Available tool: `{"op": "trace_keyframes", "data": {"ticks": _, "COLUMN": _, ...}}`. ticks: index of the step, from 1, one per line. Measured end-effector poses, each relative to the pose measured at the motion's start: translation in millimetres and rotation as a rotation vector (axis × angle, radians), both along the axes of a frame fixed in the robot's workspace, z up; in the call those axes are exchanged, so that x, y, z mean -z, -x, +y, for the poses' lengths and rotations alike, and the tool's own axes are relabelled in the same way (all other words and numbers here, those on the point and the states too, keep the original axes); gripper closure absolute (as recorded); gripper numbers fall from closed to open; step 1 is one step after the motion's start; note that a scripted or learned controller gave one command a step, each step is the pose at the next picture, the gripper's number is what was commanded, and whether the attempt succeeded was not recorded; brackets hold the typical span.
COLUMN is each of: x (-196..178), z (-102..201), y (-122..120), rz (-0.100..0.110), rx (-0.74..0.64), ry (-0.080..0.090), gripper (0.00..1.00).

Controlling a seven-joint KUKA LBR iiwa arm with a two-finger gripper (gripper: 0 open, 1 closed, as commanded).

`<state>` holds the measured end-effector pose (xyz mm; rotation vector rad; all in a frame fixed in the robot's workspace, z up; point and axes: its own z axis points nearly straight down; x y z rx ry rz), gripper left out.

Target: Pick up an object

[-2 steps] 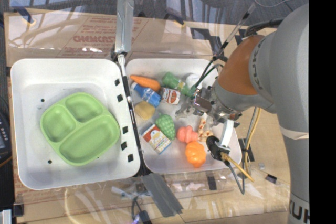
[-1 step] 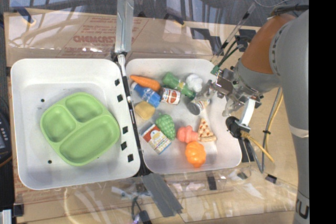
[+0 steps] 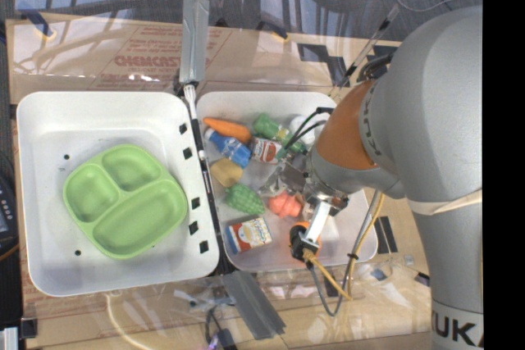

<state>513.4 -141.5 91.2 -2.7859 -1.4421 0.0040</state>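
Camera view: two white bins side by side, left bin (image 3: pixel 41 201) bearing a green divided plate (image 3: pixel 125 199), right bin (image 3: pixel 246 260) crowded with small toy foods. Gripper (image 3: pixel 289 180) low over the middle of the right bin, wrist and orange band (image 3: pixel 349 139) above it; state of the end effector impossible to tell, hidden under the wrist. Just beside it, to the near side, a pink-orange rounded toy (image 3: pixel 284 205), likely the target. To the left, a green ridged toy (image 3: pixel 244 199), a yellow piece (image 3: pixel 227 172) and an orange carrot (image 3: pixel 227 129) at the far left; a small box (image 3: pixel 248 234) at the near edge. Judged light, hard plastic, smooth and a little slippery; best pinched across the narrow middle, squarely, to avoid squirting out sideways.
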Motion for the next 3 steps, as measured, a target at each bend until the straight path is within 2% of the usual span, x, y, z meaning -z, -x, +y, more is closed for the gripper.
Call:
{"op": "trace_keyframes", "data": {"ticks": 1, "x": -10.1, "z": -0.4, "y": -0.2, "rz": 0.001, "rx": -0.003, "ry": -0.001, "gripper": 1.0}}
{"op": "trace_keyframes", "data": {"ticks": 2, "x": -1.7, "z": 4.9, "y": 31.4, "rz": -0.006, "rx": 0.161, "ry": 0.002, "gripper": 1.0}}
{"op": "trace_keyframes", "data": {"ticks": 3, "x": -154.4, "z": -32.1, "y": 6.3, "rz": -0.003, "rx": -0.023, "ry": 0.002, "gripper": 1.0}}
